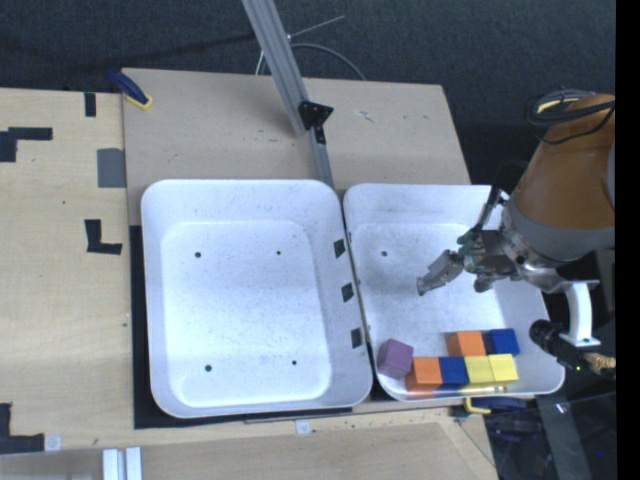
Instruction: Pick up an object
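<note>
Where the claw hovers, blocks (purple, orange) lie below.

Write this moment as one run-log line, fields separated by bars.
arm: over right bin | gripper: above bin floor, nothing seen held | blocks: clustered at near edge, purple block leftmost | left bin: beside
</note>
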`<state>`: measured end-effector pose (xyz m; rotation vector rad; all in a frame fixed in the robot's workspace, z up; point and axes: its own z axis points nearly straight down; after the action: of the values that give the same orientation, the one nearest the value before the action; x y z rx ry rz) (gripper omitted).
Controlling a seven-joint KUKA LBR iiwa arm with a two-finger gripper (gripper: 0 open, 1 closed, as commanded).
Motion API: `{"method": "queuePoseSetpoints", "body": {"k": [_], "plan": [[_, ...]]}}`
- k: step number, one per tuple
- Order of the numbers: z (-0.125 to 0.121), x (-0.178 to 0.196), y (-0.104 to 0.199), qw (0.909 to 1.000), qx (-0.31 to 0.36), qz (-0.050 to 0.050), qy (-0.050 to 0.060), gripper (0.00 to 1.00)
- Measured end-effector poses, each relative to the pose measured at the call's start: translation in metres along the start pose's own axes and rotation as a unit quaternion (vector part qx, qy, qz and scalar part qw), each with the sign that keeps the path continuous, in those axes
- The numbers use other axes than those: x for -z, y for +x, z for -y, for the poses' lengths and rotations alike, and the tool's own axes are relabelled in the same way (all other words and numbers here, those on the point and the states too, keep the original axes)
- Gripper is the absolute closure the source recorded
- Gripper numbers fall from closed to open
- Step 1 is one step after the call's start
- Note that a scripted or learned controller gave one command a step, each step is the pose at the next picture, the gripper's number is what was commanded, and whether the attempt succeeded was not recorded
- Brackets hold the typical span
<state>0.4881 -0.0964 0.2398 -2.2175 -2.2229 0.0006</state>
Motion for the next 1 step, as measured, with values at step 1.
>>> {"method": "queuePoseSetpoints", "body": {"k": [1], "plan": [[-0.0118,-0.0512,0.0091,1.0000,-0.001,0.000,0.003,0.00]]}}
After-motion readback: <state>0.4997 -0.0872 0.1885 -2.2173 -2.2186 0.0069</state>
